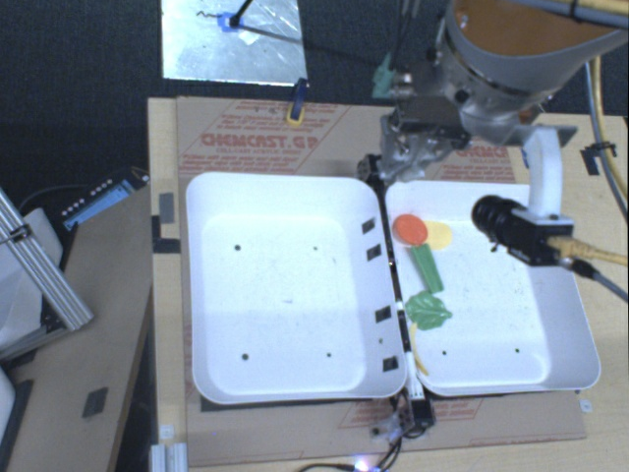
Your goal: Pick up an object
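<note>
- The arm point(511, 28) comes in from the upper right, its broad grey body and orange band taking up the top corner, with cables looping down its right side.
- The gripper point(408, 160) hangs low over the far edge of the right bin point(550, 362), close to the seam where the two bins meet. Whether it is released or clenched I cannot tell — the metal parts blur together there, and nothing can be seen held in it.
- The objects to pick lie together in the right bin, along its left side:
  - an orange disc point(410, 229) nearest the gripper, just below it;
  - a yellow piece point(438, 234) touching the disc's right edge (partly tucked under it, by the look of it);
  - a green bar point(427, 268) slanting down from the disc;
  - a crumpled green leafy piece point(428, 310) at the bar's lower end;
  - a thin yellow sliver point(420, 362) further down, by the bin's left wall.
- A black cylindrical unit point(511, 228) on a white bracket juts over the right bin, to the right of the objects.
- The left bin point(211, 362) sits beside it — the two are joined by black clips down the middle.
- Both bins rest on a cardboard sheet point(256, 131) with red printing.
</note>
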